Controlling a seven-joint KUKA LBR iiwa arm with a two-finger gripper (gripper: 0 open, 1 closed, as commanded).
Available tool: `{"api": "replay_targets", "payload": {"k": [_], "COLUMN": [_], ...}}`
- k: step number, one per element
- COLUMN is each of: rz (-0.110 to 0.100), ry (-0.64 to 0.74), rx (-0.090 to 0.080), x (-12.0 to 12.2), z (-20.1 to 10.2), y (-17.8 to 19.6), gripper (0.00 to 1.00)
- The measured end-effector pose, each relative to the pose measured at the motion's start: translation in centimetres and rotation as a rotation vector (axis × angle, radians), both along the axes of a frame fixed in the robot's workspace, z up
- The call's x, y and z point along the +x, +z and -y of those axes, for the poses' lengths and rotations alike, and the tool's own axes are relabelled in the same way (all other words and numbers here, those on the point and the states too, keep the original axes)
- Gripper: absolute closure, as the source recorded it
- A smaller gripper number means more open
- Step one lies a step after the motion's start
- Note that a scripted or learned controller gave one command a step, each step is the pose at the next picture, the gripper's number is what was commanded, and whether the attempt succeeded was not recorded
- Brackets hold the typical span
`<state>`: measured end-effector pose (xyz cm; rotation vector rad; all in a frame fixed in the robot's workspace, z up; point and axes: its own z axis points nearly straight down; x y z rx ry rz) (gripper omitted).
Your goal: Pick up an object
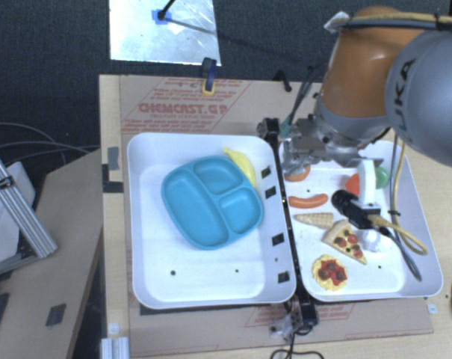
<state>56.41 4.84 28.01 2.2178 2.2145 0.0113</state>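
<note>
Down at the far left corner of the right bin (423, 275), the gripper (295, 158) hangs low over the bin floor, close to the divider between the two bins. Its tip sits directly above an orange-red toy piece (298, 174), seemingly touching it, but whether the gripper is apart, together or clamped on that piece cannot be told, since the wrist hides the tip. Just nearer the camera lie a toy sausage (308, 200), a cone (315, 219), a pizza slice (345, 239) and a small round pizza (330, 271). The left bin (147, 275) holds a blue divided plate (211, 200) with a yellow piece (242, 163) at its far edge.
</note>
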Motion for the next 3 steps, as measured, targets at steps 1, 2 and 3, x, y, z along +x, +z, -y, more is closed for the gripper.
{"api": "replay_targets", "payload": {"k": [1,2,3], "rz": [-0.007,-0.006,-0.012], "ry": [0.015,0.009,-0.004], "rx": [0.005,0.003,-0.002], "x": [-3.6,-7.8,-7.7], "z": [-8.6,-10.2,-3.8], "y": [2.4,6.5,1.3], "gripper": [1.00,1.00,1.00]}}
